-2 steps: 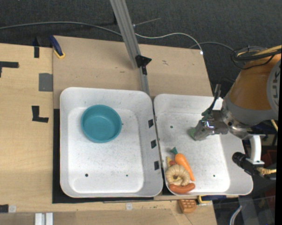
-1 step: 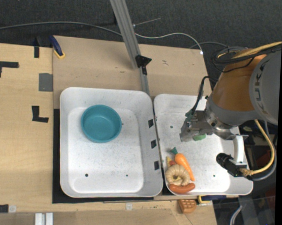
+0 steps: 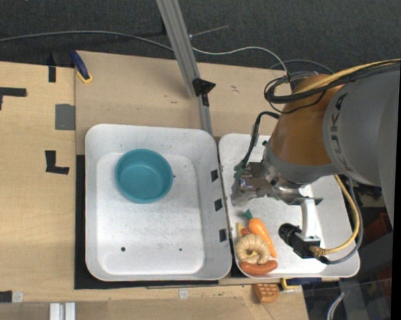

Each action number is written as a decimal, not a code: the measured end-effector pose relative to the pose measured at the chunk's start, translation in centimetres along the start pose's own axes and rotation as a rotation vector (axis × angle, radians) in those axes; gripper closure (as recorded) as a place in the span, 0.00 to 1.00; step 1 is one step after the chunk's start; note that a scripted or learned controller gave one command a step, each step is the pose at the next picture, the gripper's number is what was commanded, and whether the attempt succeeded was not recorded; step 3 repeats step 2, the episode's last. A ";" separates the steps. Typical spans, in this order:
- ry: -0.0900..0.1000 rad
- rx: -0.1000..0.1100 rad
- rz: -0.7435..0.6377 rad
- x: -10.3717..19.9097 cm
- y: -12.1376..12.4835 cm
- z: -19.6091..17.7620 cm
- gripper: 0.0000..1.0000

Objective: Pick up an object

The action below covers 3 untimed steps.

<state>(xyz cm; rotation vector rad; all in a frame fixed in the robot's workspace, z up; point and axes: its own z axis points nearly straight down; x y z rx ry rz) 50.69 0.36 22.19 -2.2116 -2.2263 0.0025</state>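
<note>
A teal bowl (image 3: pixel 144 175) sits upright in the left bin (image 3: pixel 103 251), toward its upper left. In the right bin (image 3: pixel 338 268), near the front left corner, lie an orange carrot (image 3: pixel 262 232) with a green top, a pale ridged shell-like toy (image 3: pixel 252 247) and a red piece (image 3: pixel 257 266) under it, all bunched together. My gripper (image 3: pixel 244 191) hangs over the right bin's left side, just above and behind the carrot. I see nothing held between its fingers.
A grey metal pole (image 3: pixel 185 52) slants down from the top to the gap between the bins. Cables run across the dark floor at the back. The arm's bulk covers the right bin's upper half. A small orange block (image 3: pixel 266 293) sits on the bench front.
</note>
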 end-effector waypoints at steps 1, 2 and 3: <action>0.000 -0.002 -0.001 4.7 0.2 -1.0 1.00; -0.001 0.001 0.000 9.4 0.1 0.0 1.00; -0.001 0.001 0.000 9.4 0.1 0.0 1.00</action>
